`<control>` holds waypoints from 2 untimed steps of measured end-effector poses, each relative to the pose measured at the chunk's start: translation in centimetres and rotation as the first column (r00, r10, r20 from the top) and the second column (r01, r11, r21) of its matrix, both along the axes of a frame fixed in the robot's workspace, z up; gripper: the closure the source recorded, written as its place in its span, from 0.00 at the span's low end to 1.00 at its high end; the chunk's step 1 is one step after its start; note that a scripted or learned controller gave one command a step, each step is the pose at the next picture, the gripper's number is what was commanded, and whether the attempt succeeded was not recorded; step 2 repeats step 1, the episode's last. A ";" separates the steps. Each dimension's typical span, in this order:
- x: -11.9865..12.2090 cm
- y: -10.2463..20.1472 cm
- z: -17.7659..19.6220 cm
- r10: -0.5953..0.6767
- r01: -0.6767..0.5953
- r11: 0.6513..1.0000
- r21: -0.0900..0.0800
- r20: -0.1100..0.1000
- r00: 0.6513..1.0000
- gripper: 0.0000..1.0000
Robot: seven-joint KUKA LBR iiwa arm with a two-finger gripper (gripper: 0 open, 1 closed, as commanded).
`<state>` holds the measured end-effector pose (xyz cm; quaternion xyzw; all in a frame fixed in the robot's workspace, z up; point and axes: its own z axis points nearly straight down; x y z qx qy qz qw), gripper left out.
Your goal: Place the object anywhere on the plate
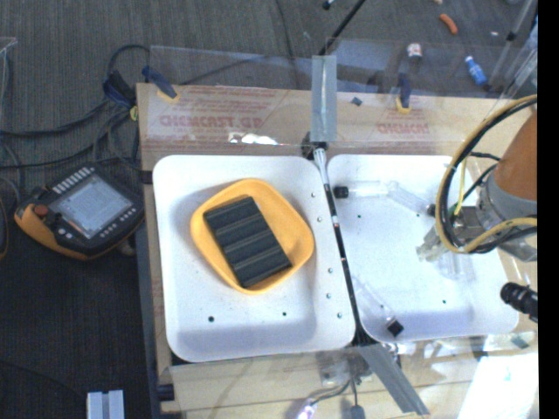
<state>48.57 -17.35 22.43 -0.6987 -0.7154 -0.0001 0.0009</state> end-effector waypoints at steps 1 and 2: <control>0.0 0.0 0.0 0.000 0.000 1.000 0.000 0.000 1.000 0.00; 0.0 0.0 0.0 0.000 0.000 1.000 0.000 0.000 1.000 0.00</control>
